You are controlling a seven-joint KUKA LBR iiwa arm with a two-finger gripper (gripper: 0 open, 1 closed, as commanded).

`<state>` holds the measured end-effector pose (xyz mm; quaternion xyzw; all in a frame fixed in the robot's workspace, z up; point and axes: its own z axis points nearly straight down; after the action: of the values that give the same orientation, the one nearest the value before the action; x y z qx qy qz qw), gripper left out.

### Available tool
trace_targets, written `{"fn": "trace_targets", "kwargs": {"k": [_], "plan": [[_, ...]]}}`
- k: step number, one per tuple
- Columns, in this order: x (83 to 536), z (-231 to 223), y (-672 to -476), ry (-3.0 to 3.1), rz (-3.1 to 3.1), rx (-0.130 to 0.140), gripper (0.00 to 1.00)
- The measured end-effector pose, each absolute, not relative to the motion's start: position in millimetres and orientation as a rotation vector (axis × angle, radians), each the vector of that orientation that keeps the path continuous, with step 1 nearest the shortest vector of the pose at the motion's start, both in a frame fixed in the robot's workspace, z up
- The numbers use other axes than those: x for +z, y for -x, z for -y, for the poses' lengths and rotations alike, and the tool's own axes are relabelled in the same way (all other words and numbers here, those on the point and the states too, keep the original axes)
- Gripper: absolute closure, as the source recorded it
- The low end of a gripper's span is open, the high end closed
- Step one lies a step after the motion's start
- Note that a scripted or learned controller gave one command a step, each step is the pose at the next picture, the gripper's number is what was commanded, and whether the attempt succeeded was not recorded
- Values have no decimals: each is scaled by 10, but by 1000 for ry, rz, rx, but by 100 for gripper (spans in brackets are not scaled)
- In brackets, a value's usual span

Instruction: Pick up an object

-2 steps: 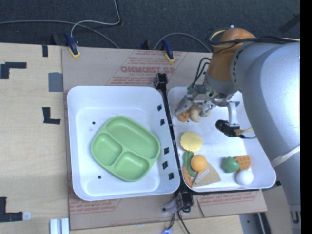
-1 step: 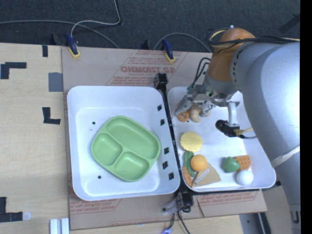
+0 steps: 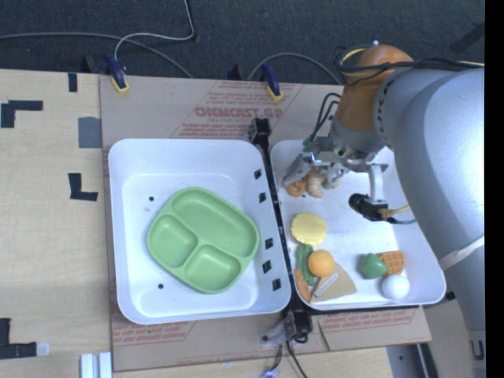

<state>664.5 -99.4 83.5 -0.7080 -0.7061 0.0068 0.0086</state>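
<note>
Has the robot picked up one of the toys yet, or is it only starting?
Not yet, as far as the picture shows. The claw is down in the right bin, right at a small tan toy near the top end. That toy seems to sit on the bin floor, not lifted. The yellow disc, orange ball and green tray lie untouched. Gripping and lifting are left.

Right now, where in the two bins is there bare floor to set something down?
Left white bin: bare strips all around the green divided plate. Right white bin: a patch between the yellow round piece and the green toy vegetable; crowded near the gripper and front edge.
</note>
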Motion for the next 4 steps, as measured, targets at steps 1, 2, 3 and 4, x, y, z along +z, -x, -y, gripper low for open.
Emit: {"fn": "trace_targets", "kwargs": {"k": [1,2,3,4], "plan": [[835,976,-6643,2217,2207,24,0],[834,991,-6645,2213,2207,22,0],[835,977,-6644,2217,2207,24,0],[835,972,-6643,2218,2207,25,0]]}}
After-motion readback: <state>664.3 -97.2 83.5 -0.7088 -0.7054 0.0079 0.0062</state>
